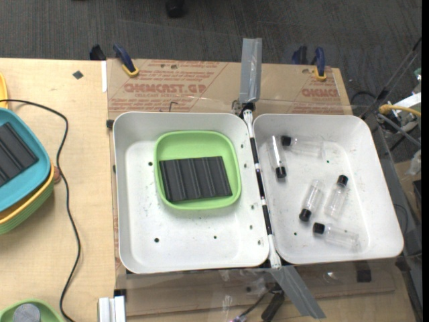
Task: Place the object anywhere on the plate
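A light green square plate (pixel 229 151) lies in the upper middle of the left bin (pixel 134 213), with a dark ribbed rectangular pad (pixel 196 178) resting on it. Several clear plastic tubes with black caps are scattered flat in the right bin (pixel 375 180). One tube (pixel 276 154) lies close to the divider. Another tube (pixel 305 147) lies near the bin's back. Two tubes (pixel 311 198) (pixel 336 196) lie side by side near the middle, and one (pixel 338 235) lies toward the front.
A ridge (pixel 258 180) divides the two bins. A stack of teal and green dishes (pixel 20 173) sits at the left edge on the wooden bench, with a black cable (pixel 67 180) curving past it. Cardboard (pixel 201 86) held by clamps lies behind the bins.
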### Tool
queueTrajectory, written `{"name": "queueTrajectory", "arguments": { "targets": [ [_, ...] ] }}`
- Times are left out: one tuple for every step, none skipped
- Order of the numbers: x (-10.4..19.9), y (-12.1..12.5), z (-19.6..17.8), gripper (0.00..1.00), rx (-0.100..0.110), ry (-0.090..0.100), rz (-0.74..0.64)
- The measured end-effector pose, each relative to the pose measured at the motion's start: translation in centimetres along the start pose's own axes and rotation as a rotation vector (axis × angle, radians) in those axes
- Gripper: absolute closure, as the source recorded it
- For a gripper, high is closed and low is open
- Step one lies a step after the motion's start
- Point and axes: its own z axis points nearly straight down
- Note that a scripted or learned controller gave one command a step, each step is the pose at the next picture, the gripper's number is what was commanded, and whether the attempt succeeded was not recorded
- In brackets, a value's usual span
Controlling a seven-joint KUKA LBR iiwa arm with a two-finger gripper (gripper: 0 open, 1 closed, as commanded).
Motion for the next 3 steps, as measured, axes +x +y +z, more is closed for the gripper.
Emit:
{"name": "queueTrajectory", "arguments": {
  "targets": [
    [0.7, 0.1, -2.6, 0.00, 0.000, 0.000, -0.005],
    [0.7, 0.1, 0.8, 0.00, 0.002, -0.003, -0.002],
    [-0.2, -0.1, 1.3, 0.00, 0.001, -0.002, -0.001]
  ]
}}
